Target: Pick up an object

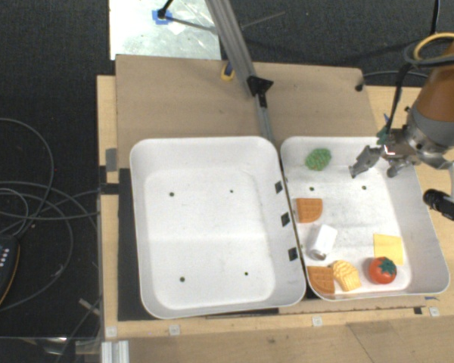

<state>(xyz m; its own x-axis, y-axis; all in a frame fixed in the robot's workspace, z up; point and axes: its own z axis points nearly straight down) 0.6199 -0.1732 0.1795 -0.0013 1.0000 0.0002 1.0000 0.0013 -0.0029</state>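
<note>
Gripper (377,162): jaws spread, nothing between them | nearest item: green leafy toy (318,158), at its 9 o'clock, apart | right bin (427,237) | grasp not begun

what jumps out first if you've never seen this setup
The toy food in the right bin: a red tomato and yellow block near its front corner, a green lump at the back. Then the gripper poised above that bin's back edge, and the left bin beside it.

one fixed camera high above the bench (174,97), slanting down, both bins in frame, arm (446,97) entering right
</note>
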